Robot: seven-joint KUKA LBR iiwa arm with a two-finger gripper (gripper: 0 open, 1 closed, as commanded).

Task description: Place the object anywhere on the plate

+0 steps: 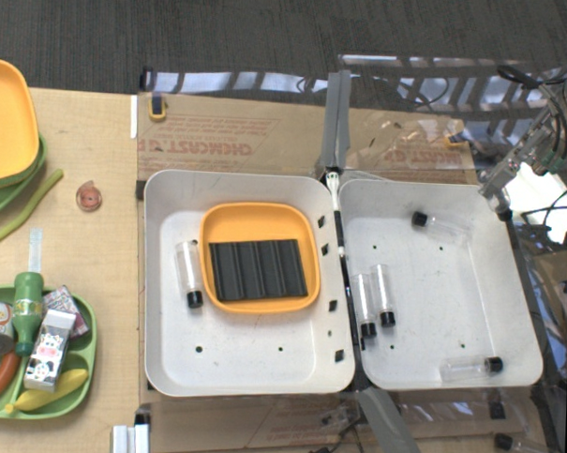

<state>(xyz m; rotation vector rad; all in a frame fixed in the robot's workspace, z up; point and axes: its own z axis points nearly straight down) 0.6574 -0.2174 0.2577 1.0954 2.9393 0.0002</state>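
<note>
Pick a clear tube [383, 293] from the right bin [506, 278]; set it on the orange plate [261, 222] at 9 o'clock. Gripper [540, 152] sits at 2 o'clock; whether it is spread or pressed together, you cannot tell.

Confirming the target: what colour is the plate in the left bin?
Orange plate, holding a black ribbed block; camera view.

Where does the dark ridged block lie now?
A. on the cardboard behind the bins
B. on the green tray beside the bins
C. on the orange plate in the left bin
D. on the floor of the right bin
C: the dark ridged block rests flat on the orange plate, inside the left bin.
</note>
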